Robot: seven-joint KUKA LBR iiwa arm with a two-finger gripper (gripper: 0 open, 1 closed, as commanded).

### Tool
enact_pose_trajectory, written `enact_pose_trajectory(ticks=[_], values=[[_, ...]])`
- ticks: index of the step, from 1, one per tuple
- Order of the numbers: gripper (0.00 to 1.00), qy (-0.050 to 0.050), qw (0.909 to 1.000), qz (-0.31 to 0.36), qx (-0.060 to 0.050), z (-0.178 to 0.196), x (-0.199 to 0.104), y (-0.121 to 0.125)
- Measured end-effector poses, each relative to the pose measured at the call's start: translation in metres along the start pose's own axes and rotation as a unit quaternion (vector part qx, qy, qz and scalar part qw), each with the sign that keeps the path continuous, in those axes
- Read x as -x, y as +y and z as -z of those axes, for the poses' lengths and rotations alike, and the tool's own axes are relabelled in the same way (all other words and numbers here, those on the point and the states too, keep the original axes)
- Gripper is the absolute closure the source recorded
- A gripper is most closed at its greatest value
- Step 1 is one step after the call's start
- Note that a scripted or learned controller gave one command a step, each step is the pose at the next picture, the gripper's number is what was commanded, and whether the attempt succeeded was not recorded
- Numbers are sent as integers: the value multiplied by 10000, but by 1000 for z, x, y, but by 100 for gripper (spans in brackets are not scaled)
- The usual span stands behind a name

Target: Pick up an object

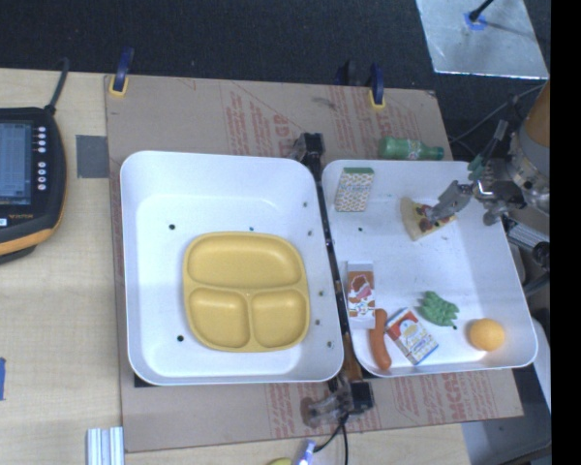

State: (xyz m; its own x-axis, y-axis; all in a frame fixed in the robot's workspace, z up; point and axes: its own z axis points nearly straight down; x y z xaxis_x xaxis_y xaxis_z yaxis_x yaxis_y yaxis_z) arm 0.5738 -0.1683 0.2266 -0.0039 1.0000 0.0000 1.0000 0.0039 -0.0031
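Camera view, read from the left: a black and orange teach pendant (15,187) lies on the bench at the left edge; next comes the left bin (150,177), which holds a yellow divided plate (245,290) lying flat; past the seam sits the right bin (494,269), where the loose things are. In it, near the seam, a small patterned packet (353,189) lies at the far side; nearer, a red and white card (360,294) and a toy sausage (380,340) lie close together, with a small colourful box (412,337) just beside the sausage; a green leafy toy (437,309) and an orange ball (485,334) lie toward the near right corner.

At the far right, a tan wedge-shaped piece (416,217) lies on the bin floor, and the gripper (443,209) is right over its edge — I cannot tell how its jaws stand, nor whether it has hold of anything. A green bottle (410,148) lies outside the bin, beyond its far rim.

I judge the wedge the likely target; it looks light and stiff, probably plastic or foam, and not fragile; its slanted faces may slip, so the two flat sides across its thickness seem the best place to pinch.
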Motion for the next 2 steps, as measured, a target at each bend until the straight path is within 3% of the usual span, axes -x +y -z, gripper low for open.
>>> enact_pose_trajectory(ticks=[1, 2], values=[[0, -5, 10000, 13, -8, -81, 13, 63], [0, -13, 10000, 19, 21, -132, 14, 84]])
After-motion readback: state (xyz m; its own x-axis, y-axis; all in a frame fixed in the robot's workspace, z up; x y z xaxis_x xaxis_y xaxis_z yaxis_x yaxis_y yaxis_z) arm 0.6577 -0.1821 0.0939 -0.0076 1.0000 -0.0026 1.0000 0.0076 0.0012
